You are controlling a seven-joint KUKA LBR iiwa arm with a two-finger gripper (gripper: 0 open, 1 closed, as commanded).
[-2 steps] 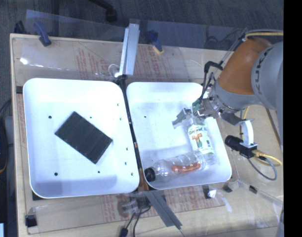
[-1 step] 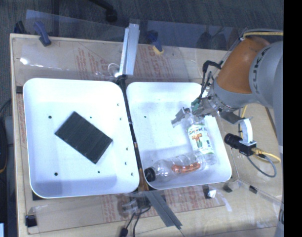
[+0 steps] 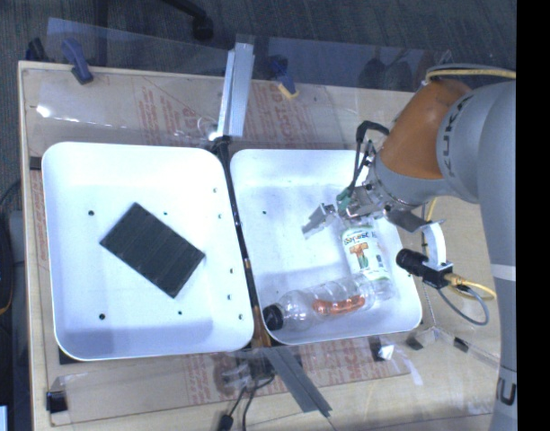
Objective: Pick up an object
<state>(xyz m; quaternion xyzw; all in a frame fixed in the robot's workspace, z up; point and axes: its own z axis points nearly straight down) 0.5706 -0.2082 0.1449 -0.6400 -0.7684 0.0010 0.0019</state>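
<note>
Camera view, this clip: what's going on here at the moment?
A grey KUKA arm reaches in from the right over the right bin, its tool low above the bin floor. Just below it stands a small white labelled bottle, and a clear plastic bottle lies along the bin's near wall. Nothing shows between the tool's fingers. The left bin holds a dark rectangular pad.

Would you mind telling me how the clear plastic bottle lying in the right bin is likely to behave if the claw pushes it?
The clear plastic bottle lies on its side, so it would probably roll. It looks nearly empty, so likely light, and its smooth wall may slip.
</note>
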